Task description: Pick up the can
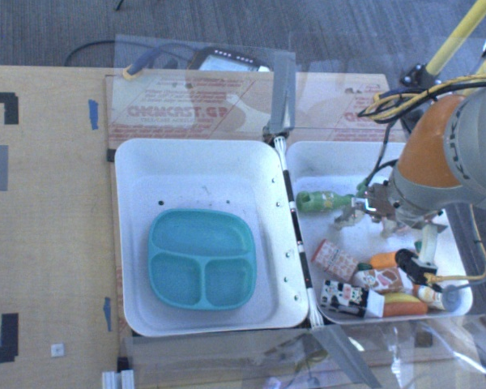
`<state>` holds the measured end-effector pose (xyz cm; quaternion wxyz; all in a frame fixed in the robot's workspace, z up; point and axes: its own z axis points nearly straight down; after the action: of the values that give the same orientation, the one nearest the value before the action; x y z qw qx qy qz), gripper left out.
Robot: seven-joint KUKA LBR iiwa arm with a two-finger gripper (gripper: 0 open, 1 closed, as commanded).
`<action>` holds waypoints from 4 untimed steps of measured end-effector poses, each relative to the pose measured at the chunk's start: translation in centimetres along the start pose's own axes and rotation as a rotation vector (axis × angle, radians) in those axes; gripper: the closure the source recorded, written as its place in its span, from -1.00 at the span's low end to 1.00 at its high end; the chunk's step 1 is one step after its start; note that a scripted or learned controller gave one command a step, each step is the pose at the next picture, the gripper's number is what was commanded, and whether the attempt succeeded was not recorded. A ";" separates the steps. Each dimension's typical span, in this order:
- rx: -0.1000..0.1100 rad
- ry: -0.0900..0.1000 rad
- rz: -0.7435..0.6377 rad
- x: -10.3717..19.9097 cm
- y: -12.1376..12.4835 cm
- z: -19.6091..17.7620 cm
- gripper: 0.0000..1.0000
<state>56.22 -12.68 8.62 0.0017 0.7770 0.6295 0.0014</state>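
notably, the green can (324, 201) lies on its side at the far left of the right bin (340, 156); judged light, stiff, smooth, apt to roll; grip across its middle; gripper (373, 213) near it, claw state cannot tell

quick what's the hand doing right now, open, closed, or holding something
Hand: over the right bin, beside the green bottle; open or closed cannot be told.

A robotics lab: taped bench (49, 217), white bins (194, 156), loose cables (405, 96).
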 end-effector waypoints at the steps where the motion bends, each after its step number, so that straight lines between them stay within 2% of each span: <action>1: 0.000 -0.001 -0.128 4.2 7.4 -3.6 -1.00; 2: 0.002 -0.002 0.129 0.4 10.5 -4.0 -1.00; 3: 0.018 0.009 0.469 -4.7 11.1 0.0 -1.00; 4: 0.013 -0.007 0.577 2.0 9.5 0.0 -1.00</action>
<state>65.94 -12.66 8.68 -0.0015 0.9239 0.3827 -0.0050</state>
